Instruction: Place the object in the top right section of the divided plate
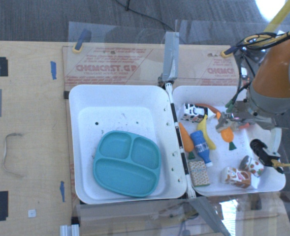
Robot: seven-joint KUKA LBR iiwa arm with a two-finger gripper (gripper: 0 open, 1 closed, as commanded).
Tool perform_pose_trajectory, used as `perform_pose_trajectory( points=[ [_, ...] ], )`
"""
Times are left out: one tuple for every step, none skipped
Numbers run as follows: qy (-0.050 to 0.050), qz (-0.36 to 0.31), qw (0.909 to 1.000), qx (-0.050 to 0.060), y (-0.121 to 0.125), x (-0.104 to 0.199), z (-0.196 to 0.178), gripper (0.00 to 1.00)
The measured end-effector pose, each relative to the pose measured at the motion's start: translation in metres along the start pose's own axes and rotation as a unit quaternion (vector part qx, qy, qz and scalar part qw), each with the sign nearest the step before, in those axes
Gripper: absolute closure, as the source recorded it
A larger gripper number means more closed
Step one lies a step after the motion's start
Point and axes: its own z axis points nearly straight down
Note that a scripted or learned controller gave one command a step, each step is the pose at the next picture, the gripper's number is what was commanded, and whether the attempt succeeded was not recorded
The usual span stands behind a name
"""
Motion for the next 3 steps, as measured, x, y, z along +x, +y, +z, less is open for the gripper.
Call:
perform_pose_trajectory(
  points=[
    [0.001,-0.085,0.9964,0.003,-0.005,0.09,-0.008,1.0],
    [0.001,-0.08,0.9968,0.003,-0.025,0.163,-0.007,1.0],
    [0.001,-0.094,0.9955,0.001,-0.033,0.266,-0.02,1.0]
  ],
)
